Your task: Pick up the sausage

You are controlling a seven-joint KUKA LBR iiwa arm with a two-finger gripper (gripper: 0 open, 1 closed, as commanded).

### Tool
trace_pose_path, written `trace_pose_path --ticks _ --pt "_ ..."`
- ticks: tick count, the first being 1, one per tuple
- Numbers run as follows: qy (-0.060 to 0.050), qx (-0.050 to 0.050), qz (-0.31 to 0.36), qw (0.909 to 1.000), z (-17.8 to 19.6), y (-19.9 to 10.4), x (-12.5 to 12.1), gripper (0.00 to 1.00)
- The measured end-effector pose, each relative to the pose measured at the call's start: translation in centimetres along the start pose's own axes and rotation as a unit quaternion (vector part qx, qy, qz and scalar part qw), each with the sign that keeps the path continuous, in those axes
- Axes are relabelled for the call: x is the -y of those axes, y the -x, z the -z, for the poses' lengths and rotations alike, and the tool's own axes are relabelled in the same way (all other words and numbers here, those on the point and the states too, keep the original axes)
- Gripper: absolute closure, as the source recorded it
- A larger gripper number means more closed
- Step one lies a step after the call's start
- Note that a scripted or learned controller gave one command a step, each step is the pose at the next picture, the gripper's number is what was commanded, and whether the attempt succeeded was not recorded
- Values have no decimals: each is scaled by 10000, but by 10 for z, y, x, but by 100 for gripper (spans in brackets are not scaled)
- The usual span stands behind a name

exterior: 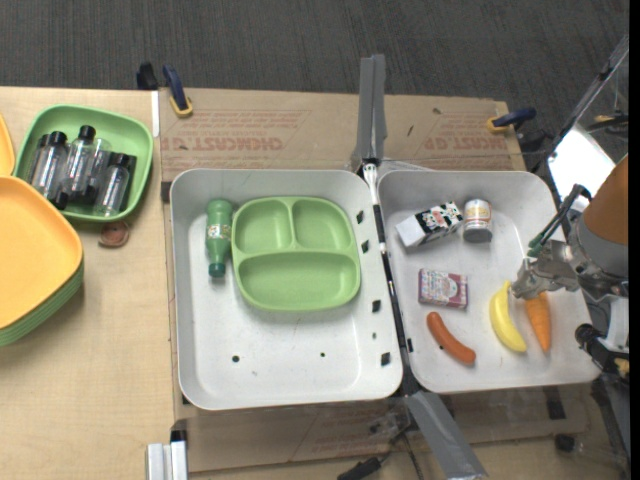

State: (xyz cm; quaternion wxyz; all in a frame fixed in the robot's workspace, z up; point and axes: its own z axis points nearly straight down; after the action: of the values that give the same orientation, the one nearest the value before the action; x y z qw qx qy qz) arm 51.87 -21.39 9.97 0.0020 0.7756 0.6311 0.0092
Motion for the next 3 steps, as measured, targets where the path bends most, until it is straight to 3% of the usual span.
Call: trace_pose_path --ticks 1,2,3 --pt "-80 27 1309 9914 -7 1 31 100" --pt "-93 35 2378 9713 -8 -1 38 100" --pt "-89 36 2355 9718 1 0 38 100"
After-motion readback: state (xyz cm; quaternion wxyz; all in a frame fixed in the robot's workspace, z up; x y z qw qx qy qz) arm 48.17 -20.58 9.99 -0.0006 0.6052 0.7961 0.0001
